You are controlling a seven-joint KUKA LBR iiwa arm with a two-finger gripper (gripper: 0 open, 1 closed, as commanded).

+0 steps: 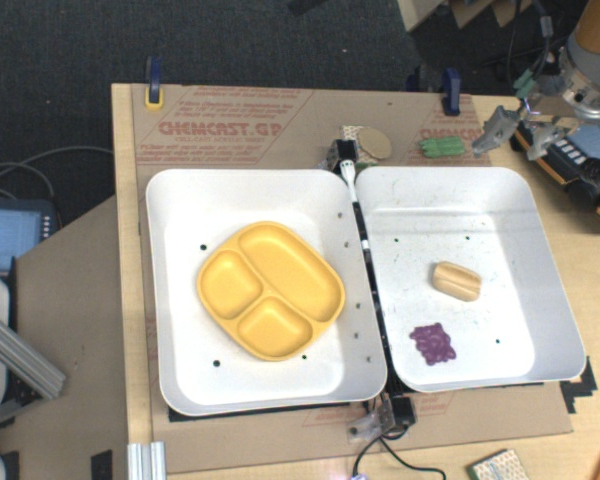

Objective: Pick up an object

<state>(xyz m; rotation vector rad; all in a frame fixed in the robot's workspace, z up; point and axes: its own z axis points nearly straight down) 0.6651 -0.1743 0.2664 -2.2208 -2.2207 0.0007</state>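
One yellow divided plate (270,290) is seen in the left bin (170,218); one bread roll (456,280) and one grape bunch (433,343) in the right bin (540,258). The gripper (500,128) is seen beyond the right bin's far edge; the jaws' state cannot be told.

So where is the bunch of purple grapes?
In the camera view, the bunch of purple toy grapes lies in the right white bin, near its front edge, just below and left of the tan bread roll.

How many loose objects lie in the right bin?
2: a tan bread roll near the middle, and a purple grape bunch nearer the front edge of the right bin. Nothing seems hidden.
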